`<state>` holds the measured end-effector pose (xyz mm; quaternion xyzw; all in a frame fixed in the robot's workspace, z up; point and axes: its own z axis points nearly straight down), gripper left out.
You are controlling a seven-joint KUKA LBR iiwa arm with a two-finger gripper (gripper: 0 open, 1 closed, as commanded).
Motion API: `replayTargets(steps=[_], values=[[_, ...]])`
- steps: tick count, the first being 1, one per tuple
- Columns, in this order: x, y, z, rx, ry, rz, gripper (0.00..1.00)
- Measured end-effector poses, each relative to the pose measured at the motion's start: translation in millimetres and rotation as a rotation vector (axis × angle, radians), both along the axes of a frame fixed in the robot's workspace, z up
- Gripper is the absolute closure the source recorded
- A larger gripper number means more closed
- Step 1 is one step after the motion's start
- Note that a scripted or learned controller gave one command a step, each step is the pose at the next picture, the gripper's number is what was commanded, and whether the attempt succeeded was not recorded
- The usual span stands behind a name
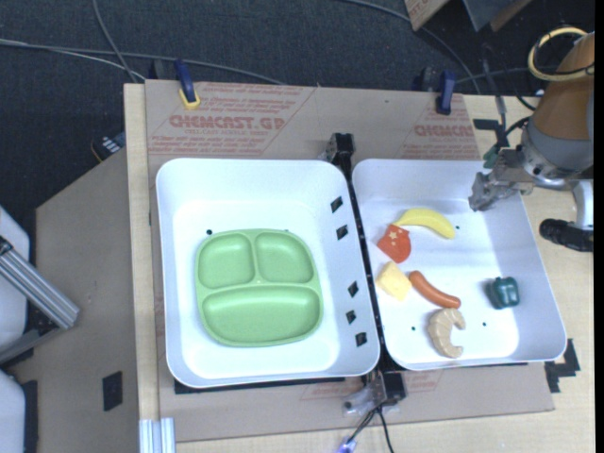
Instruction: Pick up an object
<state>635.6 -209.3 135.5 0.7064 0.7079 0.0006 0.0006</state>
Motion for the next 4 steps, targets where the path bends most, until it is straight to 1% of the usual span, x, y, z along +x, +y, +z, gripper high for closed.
replayTargets(steps=[1,2,3,4], values=[[-8,-2,52,-0.002,-0.004,-0.003,1.0],[-14,-1,115,-0.003,-0.007,-0.001,1.0],[-12,-1,157,-0.002,-0.005,-0.001,1.0],[-35,43,157,0.002,0.003,0.002,1.0]])
